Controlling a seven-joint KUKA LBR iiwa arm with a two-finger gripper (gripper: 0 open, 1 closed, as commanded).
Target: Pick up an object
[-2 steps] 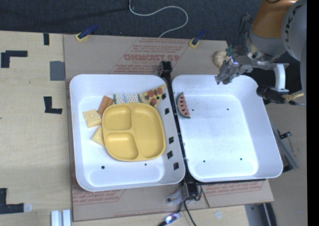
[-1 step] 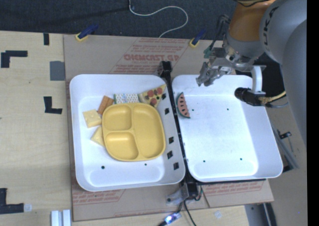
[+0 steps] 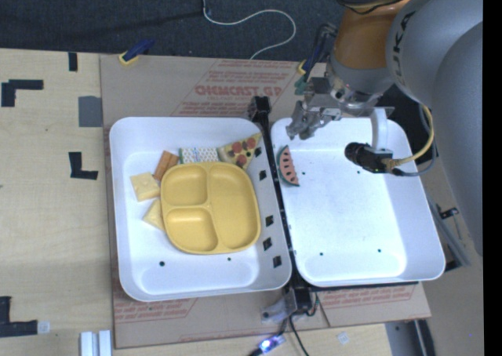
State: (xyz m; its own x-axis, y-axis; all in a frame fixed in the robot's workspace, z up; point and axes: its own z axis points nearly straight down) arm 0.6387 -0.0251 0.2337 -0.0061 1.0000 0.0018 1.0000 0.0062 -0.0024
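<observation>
The gripper (image 3: 304, 125), its opening impossible to tell and nothing seen in it, hangs over the right bin (image 3: 408, 264) at 11 o'clock, just above a watermelon slice (image 3: 290, 166).

Glossy yellow plastic plate (image 3: 210, 208); white bins (image 3: 125, 190) seemingly smooth plastic.

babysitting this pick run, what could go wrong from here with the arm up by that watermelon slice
1. The small red watermelon-slice toy lies against the right white bin's left wall, beside the black divider clips. The end effector could catch the wall or a clip as it descends.

2. The slice is thin and lies flat, so a grasp may well slip off it.

3. The black cable looping under the wrist could drag across the bin.
</observation>
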